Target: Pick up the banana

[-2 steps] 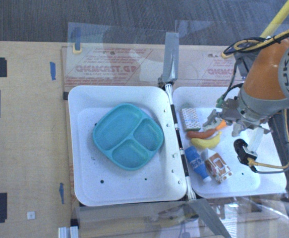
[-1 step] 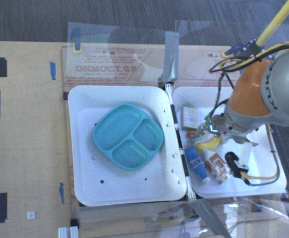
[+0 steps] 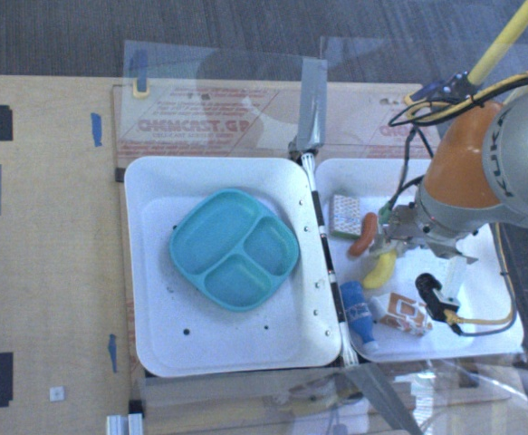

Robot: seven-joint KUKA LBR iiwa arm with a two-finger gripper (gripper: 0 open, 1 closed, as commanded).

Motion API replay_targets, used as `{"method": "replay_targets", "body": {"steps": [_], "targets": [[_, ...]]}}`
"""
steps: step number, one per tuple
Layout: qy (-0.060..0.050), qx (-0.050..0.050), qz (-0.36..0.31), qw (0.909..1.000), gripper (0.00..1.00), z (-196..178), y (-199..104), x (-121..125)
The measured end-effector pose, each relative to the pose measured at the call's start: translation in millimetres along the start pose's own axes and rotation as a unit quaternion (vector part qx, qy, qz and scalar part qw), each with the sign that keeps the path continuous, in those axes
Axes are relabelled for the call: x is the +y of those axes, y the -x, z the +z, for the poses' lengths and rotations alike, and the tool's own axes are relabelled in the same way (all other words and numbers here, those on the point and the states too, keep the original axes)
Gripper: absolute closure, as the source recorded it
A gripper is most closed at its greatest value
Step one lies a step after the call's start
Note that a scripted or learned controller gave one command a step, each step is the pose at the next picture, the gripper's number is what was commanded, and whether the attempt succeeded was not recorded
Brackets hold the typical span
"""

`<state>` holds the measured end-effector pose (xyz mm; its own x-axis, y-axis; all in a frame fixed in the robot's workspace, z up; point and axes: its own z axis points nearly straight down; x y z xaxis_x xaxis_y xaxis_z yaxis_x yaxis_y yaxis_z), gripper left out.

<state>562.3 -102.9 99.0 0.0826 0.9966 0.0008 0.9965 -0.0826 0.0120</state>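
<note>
**Arm low over the right bin, banana beneath the wrist**

We begin at the left, where the wooden bench point(image 3: 46, 270) carries black corner marks and strips of blue tape. Next comes the left bin point(image 3: 155, 343), which holds a teal divided plate point(image 3: 235, 248) lying flat near its middle, three compartments facing up.

Across the central divider, the right bin point(image 3: 494, 329) holds several small things. At its far left we note a patterned packet point(image 3: 345, 214), and just beside it a reddish sausage point(image 3: 365, 234), tilted. The banana point(image 3: 380, 269) lies near the sausage, toward the middle of this bin, partly covered by the arm's wrist. Nearer to us lie a blue bottle point(image 3: 358, 311) along the divider and a brown-and-white carton point(image 3: 407, 314) just right of it.

The gripper point(image 3: 398, 239) sits directly above the banana's far end. We cannot tell from this angle how it is set. The arm point(image 3: 481, 166) enters from the right, trailing black and yellow cables.
</note>
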Motion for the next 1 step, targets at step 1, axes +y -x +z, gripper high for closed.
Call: {"method": "replay_targets", "body": {"steps": [1], "targets": [[-0.005, 0.0, -0.101, 0.9948, 1.0, -121.7, -16.6, 43.6]]}}
